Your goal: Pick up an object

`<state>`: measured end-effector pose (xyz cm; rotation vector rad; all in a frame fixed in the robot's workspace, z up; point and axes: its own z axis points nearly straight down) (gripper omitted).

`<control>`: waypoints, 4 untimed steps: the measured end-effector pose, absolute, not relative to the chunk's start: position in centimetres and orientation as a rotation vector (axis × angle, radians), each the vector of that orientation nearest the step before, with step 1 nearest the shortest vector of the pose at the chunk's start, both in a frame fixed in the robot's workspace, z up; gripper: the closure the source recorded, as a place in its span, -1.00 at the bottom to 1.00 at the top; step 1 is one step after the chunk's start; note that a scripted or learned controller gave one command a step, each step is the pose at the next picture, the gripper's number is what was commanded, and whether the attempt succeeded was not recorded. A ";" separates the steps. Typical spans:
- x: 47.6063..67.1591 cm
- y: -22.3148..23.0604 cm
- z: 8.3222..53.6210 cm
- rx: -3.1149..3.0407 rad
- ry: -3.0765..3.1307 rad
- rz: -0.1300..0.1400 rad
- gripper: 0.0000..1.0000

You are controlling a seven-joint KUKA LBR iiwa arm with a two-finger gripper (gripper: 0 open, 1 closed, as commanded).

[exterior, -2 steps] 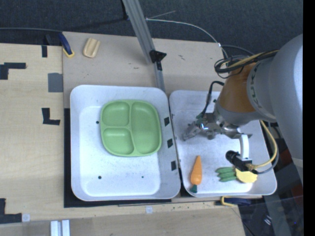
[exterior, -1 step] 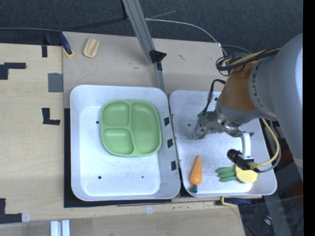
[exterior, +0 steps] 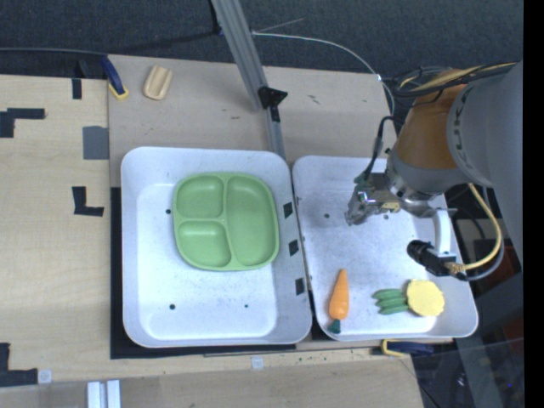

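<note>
An orange toy carrot (exterior: 339, 293) lies near the front of the right bin (exterior: 327, 185). A yellow and green toy corn (exterior: 412, 298) rests in that bin's front right corner. My gripper (exterior: 362, 208) hangs over the middle of the right bin, up and to the right of the carrot, with nothing visible between its fingers. A green divided plate (exterior: 226, 220) sits in the left bin (exterior: 144, 253).
A grey metal pole (exterior: 245, 53) slants across the bench behind the bins. A small tan block (exterior: 157, 82) and a blue and yellow clamp (exterior: 115, 78) lie at the back left. Black and yellow cables (exterior: 476, 228) hang beside the arm on the right.
</note>
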<state>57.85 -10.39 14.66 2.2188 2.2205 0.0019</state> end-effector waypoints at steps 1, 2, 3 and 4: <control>58.0 -10.4 19.9 2.218 2.220 0.004 1.00; 57.5 -4.5 20.9 2.215 2.230 0.002 1.00; 56.3 0.8 22.3 2.215 2.232 0.001 1.00; 54.4 5.8 23.3 2.215 2.232 0.000 1.00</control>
